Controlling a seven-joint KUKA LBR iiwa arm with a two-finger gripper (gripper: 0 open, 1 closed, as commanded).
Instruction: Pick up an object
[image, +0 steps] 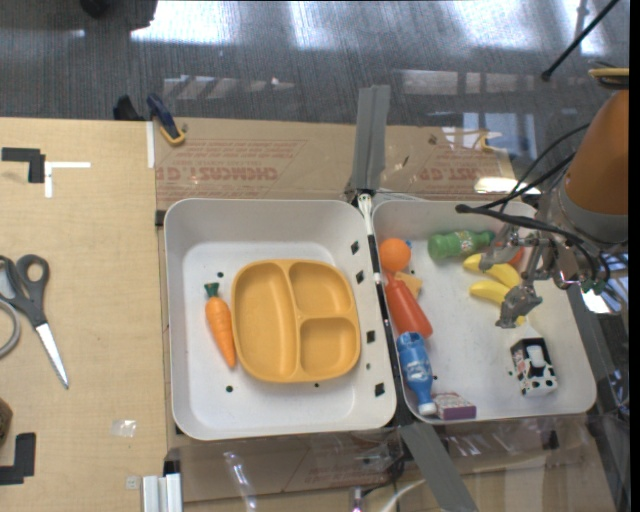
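My gripper (507, 278) hangs over the right part of the right bin (572, 405), open, with one finger (514, 306) below and the other above a yellow banana toy (489, 291). The banana lies on the bin floor in the gap, and I cannot tell whether the fingers touch it. A second yellow piece (476, 263) lies just to its upper left. A green bottle (458, 243) lies at the back, and a black-and-white cow toy (531, 365) stands in front of the gripper.
Along the right bin's left wall lie an orange ball (394, 253), a red-orange bottle (408, 308), a blue bottle (414, 368) and a small purple box (455, 407). The left bin (190, 400) holds a yellow divided plate (297, 320) and a toy carrot (220, 327). Scissors (38, 312) lie on the bench at far left.
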